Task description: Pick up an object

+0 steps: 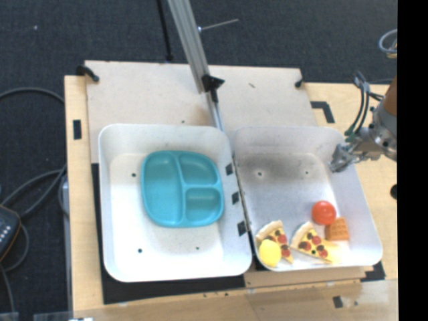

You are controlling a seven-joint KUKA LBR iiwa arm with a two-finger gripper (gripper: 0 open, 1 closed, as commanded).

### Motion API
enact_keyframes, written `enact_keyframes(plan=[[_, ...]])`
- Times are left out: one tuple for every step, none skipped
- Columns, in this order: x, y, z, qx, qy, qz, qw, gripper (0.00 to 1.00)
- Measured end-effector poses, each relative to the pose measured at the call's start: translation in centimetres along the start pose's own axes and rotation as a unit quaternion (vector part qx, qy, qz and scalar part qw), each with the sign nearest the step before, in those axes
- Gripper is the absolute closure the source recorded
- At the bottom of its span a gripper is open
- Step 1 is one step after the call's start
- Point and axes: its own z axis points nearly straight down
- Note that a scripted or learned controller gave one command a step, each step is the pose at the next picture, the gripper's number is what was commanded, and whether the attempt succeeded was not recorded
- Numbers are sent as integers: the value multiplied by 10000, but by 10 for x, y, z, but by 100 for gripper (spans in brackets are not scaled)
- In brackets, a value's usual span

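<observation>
The right bin [281,172] holds toy food along its near edge: a red tomato [324,212], an orange-brown piece [338,229], two pizza slices [312,241] [274,233] and a yellow round piece [269,252]. My gripper [341,158] hangs over the right bin's far right rim, well above and behind the tomato. I see nothing held at its tip. The arm comes in from the right edge.
A teal divided plate [182,187] lies in the left bin [120,246]. A slanted aluminium post [190,35] rises from the bench behind the bins. Cables run along the floor at the left and by the arm.
</observation>
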Motion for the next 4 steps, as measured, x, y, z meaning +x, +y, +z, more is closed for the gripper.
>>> enact_keyframes(plan=[[48,1,-1,10,8,-15,10000,100],[106,6,0,10,15,-21,10000,100],[150,12,3,19,13,-17,10000,100],[199,30,-9,5,15,-24,10000,100]])
